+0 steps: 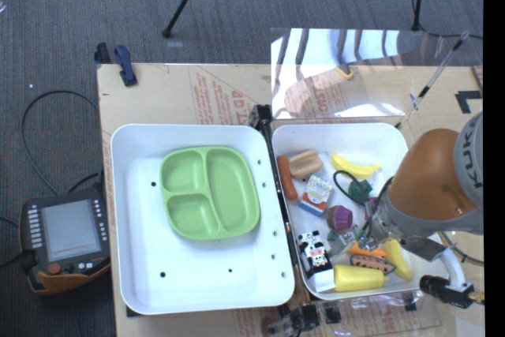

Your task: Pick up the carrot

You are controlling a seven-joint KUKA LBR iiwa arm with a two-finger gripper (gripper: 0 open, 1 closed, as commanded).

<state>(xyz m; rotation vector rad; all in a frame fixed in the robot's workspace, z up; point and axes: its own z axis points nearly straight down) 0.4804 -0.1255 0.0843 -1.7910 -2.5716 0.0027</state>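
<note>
The carrot [368,257], a small orange piece, lies near the front of the right bin [394,136], between a yellow cylinder [359,278] and a yellow wedge [398,259]. My gripper [368,236] is low in that bin, right over the carrot's far edge, under the arm's orange band [430,179]. The wrist hides where the gripper meets the carrot, and I cannot tell whether they touch.
The right bin also holds a red sausage [286,177], a bread roll [306,163], a banana [355,166], a dark green toy [359,189], a purple piece [341,217] and a black-and-white cow [316,252]. A green divided plate [211,192] sits in the left bin [130,264].
</note>
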